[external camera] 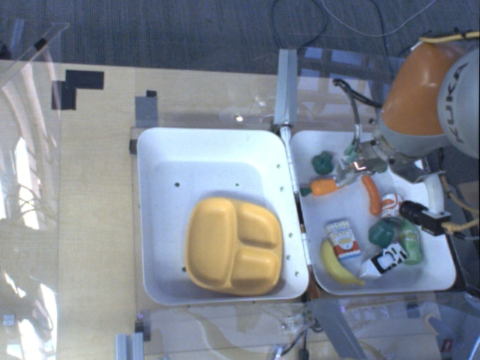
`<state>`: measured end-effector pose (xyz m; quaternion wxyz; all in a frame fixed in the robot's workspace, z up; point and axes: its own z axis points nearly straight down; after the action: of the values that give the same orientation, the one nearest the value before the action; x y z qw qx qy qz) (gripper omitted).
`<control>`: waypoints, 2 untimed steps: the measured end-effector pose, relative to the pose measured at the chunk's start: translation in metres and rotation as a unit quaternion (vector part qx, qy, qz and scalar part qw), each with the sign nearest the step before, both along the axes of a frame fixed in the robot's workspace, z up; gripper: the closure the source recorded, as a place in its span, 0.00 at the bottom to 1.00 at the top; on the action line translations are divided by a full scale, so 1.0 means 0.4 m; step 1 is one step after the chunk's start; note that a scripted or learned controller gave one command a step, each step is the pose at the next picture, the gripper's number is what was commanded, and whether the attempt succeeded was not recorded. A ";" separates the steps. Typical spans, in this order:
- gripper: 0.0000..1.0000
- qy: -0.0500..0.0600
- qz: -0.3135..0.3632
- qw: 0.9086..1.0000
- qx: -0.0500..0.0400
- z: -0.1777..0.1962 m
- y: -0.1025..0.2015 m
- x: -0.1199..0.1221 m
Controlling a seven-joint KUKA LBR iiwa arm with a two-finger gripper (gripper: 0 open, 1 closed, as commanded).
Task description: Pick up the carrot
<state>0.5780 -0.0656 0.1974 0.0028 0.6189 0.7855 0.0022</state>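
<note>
Reaching in from the right, arm with orange band; tool low over the right bin, its far half. Whether the tool is released or clenched cannot be told from this slant.

Item, task: carrot. Small, orange, with a green tip toward the divider between the bins. Lies on the right bin's floor near its left wall, long axis roughly left to right, just beside and left of the tool. Nothing visible between the tool and it, but contact cannot be confirmed.

Handling, judged: likely a light toy piece, stiff, smooth-skinned and a little slippery; rounded, so apt to roll or squirt out of a pinch. Best hold is across the thick middle of the orange body, jaws closing square to its length, not on the tapering end or the green tip.

Item, neighbours in the same bin: dark green round piece just beyond the carrot; orange-red sausage-like piece to the right; small carton; banana; green objects and a black-and-white piece toward the near right.

Item, left bin: holds a yellow compartment tray.

Both bins rest on the table.

Status, judged: pick not yet secured.
</note>
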 end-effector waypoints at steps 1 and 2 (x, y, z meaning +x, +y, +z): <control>1.00 0.001 -0.033 0.999 0.000 -0.031 0.016 -0.226; 1.00 -0.004 -0.150 0.989 0.002 -0.229 -0.058 -0.206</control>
<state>0.4957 -0.0889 0.1059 0.0052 0.7294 0.6840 0.0058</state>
